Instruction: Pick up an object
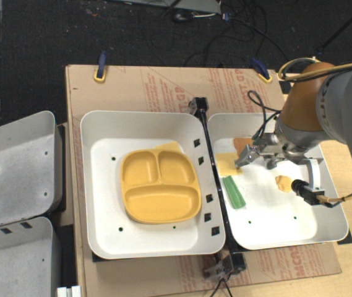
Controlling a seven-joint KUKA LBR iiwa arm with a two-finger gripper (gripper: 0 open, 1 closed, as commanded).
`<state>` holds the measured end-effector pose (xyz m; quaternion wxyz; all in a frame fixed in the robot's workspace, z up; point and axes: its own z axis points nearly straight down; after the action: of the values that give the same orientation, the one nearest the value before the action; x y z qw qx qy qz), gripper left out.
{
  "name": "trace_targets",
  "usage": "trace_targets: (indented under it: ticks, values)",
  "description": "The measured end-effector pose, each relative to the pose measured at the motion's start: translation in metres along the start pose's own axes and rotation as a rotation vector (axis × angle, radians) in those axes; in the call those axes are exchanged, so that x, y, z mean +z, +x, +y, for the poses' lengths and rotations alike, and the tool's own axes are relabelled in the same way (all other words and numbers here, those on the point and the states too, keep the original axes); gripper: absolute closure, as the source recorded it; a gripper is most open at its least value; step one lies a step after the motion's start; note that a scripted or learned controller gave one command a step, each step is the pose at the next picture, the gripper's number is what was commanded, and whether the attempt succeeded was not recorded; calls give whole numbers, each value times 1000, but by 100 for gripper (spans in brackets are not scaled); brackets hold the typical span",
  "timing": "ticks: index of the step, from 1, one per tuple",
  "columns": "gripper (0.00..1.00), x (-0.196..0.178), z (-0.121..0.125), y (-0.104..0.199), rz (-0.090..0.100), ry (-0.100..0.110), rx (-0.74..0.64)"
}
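My gripper (256,161) hangs over the back left part of the right bin (287,228), open, with nothing between its fingers. An orange piece (242,143) lies just behind it and a pale yellow flat piece (226,163) lies to its left, by the bin's wall. A green block (233,192) rests in front of the yellow piece. A small tan lump (282,182) sits to the right of the gripper, on the bin floor.
The left bin (101,228) holds a yellow divided tray (161,186) near its middle. A black divider (210,166) runs between the two bins. The arm (324,110) comes in over the right bin's back right corner.
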<state>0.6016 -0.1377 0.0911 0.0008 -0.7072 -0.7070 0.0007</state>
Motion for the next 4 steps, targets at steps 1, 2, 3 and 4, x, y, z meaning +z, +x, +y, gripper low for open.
trace_targets:
  ticks: [1,2,3,4]
  values:
    - [100,-11,1,0,-1,-3,1]
    - [100,-75,7,-3,-2,-10,-2]
    - [100,-138,6,-7,-2,-8,-2]
    - [100,-138,6,-7,-1,-4,-3]
